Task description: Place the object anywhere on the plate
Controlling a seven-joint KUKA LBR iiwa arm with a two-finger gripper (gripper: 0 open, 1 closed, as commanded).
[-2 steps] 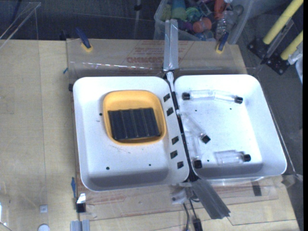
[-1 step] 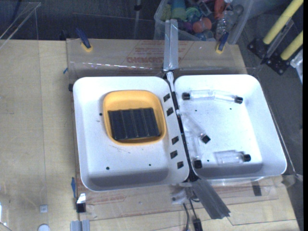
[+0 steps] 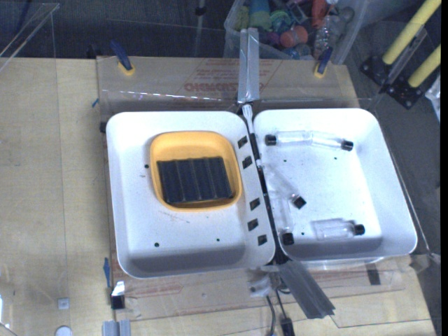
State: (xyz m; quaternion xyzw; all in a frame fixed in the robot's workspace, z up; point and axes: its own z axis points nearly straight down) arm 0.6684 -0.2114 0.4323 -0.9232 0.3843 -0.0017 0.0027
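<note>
A yellow, rounded-square plate [image 3: 193, 143] sits in the left white bin [image 3: 129, 187], a little toward its back. A dark, ribbed rectangular object [image 3: 194, 179] lies flat on the plate. It covers most of the plate's floor and its front edge is close to the near rim.
The right white bin [image 3: 381, 187] holds a clear tube with black caps [image 3: 308, 141] at the back, a second one [image 3: 336, 228] at the front and a small black piece [image 3: 298, 202]. A divider with black clips [image 3: 252, 180] separates the bins. A clear box of coloured toys [image 3: 294, 12] stands behind.
</note>
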